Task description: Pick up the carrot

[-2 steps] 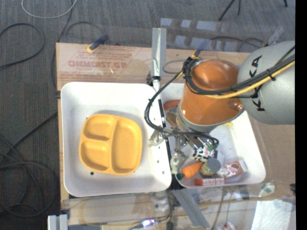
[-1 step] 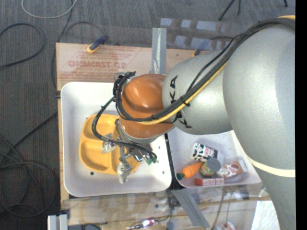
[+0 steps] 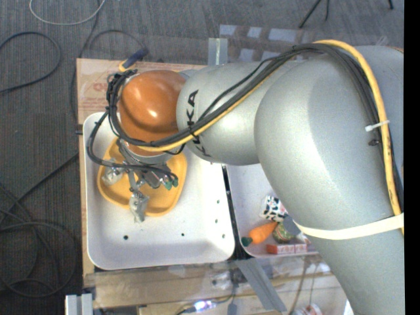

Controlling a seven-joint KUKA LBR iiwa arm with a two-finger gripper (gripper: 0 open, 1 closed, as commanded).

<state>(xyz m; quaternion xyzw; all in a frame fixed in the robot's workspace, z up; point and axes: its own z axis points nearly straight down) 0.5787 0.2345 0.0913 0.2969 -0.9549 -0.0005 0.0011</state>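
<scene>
Lying toward the near edge of the bench, the carrot (image 3: pixel 264 232) is resting in the white bin (image 3: pixel 244 189) on the side the arm (image 3: pixel 315 123) is reaching in from. Its orange body is pointing across the bin, with a green end toward the wall shared with the other bin. Nothing is touching it from above. A small reddish packet (image 3: pixel 289 249) is sitting just beside it, closer to the near edge. A black-and-white patterned toy (image 3: pixel 274 207) is lying just behind it, partly tucked under the arm's grey bulk.

Sitting alongside, the second bin (image 3: pixel 190 228) is holding a yellow dish (image 3: pixel 165 202) toward its far half, and its near floor is showing bare white. The jaws are hanging over that dish, well apart from the carrot. They are too tangled in wrist hardware and cables (image 3: pixel 98 143) to tell whether they are wide or narrow, and nothing is showing between them.

Farther back, the orange band (image 3: pixel 147 104) is hovering over the bin's far edge. Judging from this, the arm is standing over the wrong bin for the task. The pick seems not yet begun, and the next move is likely calling for a swing back across the dividing walls.
</scene>
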